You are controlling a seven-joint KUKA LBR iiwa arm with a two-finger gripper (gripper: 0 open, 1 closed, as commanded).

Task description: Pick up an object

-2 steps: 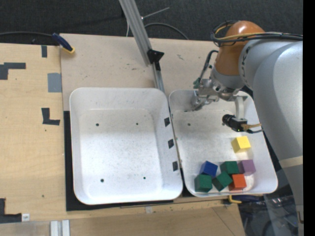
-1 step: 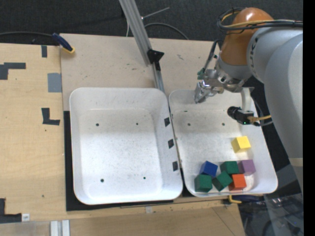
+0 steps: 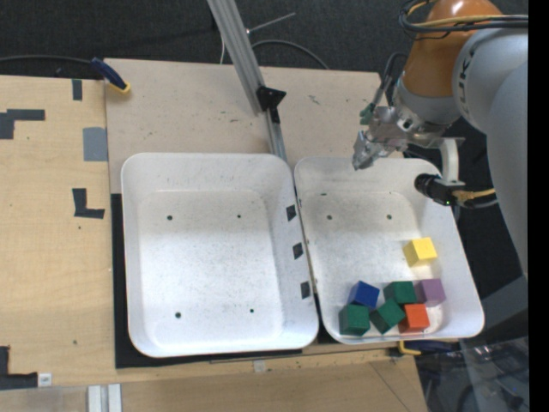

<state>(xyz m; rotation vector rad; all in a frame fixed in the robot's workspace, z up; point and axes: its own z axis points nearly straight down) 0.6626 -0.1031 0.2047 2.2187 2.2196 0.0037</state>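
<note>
Claw (image 3: pixel 369 154): above far rim of right bin (image 3: pixel 455 230), finger state cannot be told | Blocks: yellow block (image 3: pixel 421 250) alone near right wall; blue block (image 3: pixel 364 293), green blocks (image 3: pixel 377 312), purple block (image 3: pixel 431 290), orange block (image 3: pixel 416 317) clustered at near edge | Left bin (image 3: pixel 137 230): alongside on table (image 3: pixel 171 101)

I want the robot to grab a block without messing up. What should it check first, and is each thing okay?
1. Blocks to pick: ok. Yellow block lies alone; the blue block and others cluster at the right bin's near edge.
2. Gripper over the right bin: ok, at its far rim.
3. Gripper above a block: not ok, the blocks lie well nearer the camera.
4. Room around the yellow block: ok.
5. Fingers ready: cannot tell.
</note>
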